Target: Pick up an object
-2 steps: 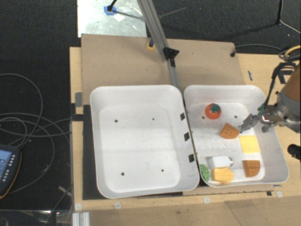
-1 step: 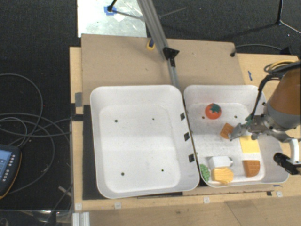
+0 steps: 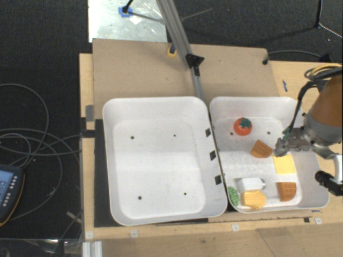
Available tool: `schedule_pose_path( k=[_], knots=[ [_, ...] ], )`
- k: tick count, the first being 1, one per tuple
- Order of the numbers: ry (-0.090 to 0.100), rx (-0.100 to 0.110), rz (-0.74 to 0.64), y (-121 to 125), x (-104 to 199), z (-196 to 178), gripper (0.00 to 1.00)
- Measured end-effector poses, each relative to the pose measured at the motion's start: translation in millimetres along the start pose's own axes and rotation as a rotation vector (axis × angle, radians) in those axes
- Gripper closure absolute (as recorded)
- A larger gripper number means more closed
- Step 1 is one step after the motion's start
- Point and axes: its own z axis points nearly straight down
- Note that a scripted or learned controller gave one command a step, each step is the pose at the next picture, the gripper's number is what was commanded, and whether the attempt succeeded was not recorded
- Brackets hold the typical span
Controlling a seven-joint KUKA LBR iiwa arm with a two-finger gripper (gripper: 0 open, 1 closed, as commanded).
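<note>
A tan bench (image 3: 230, 71) on dark carpet is carrying two white bins; cables are trailing left. In the right bin (image 3: 225, 111), the gripper (image 3: 282, 146) is hanging beside a brown wedge (image 3: 261, 150) (its long axis slanting toward the tomato (image 3: 242, 126)); whether it's open I cannot tell.

6 objects (image 3: 261, 149) in right bin (image 3: 225, 108).

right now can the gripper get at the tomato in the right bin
Probably yes. The tomato sits alone near the right bin's far wall with bare floor around it, and the gripper hangs close by over the same bin, beside the brown piece.
</note>
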Motion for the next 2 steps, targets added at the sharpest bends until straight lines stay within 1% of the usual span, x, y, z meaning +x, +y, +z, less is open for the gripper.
schedule_pose_path(
  k=[1, 2],
  knots=[
    [-0.003, -0.006, -0.003, 5, -7, -62, 1.00],
    [-0.002, -0.002, -0.004, 6, -7, -91, 1.00]
  ],
)
